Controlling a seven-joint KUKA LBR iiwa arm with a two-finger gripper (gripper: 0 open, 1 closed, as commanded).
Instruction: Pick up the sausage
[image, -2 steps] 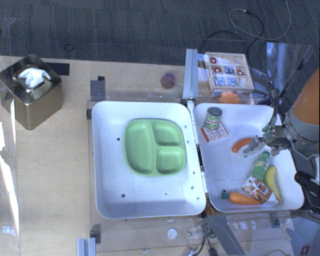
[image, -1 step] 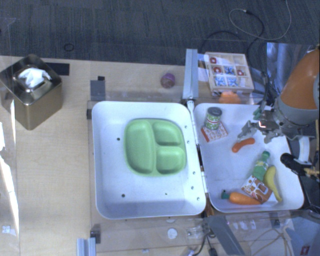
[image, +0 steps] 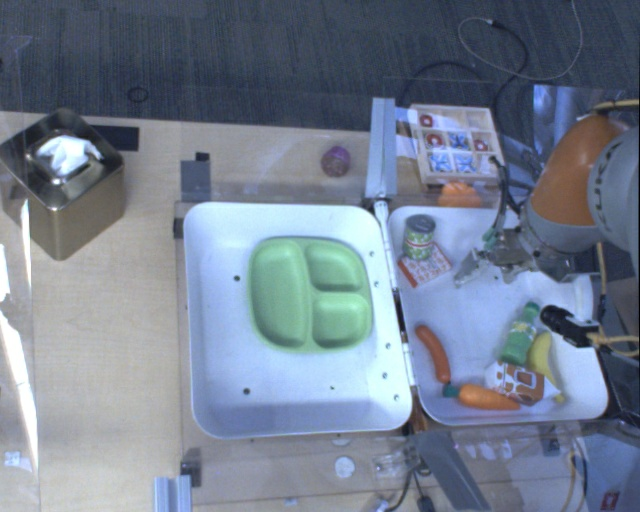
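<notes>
A pale wooden bench (image: 110, 330) bears two white bins. Nearest in the right bin (image: 590, 395) lie one carrot (image: 482, 397), one small printed carton (image: 520, 381), one banana (image: 541, 357), one green bottle (image: 520, 335) and one sausage (image: 434, 353), toward the bin's left wall. Farther back sit one flat packet (image: 425, 267) and one can (image: 420, 238). The gripper (image: 480, 262) hangs open, holding nothing, over the bin's far half. The left bin (image: 215, 390) holds one green divided tray (image: 308, 292). Beyond are a purple ball (image: 336, 160), a picture book (image: 457, 143) and, far left, a tissue box (image: 65, 185).

green divided plate (image: 308, 292) in left bin (image: 215, 330); carrot (image: 482, 397), can (image: 420, 238) in right bin (image: 590, 395)
</notes>
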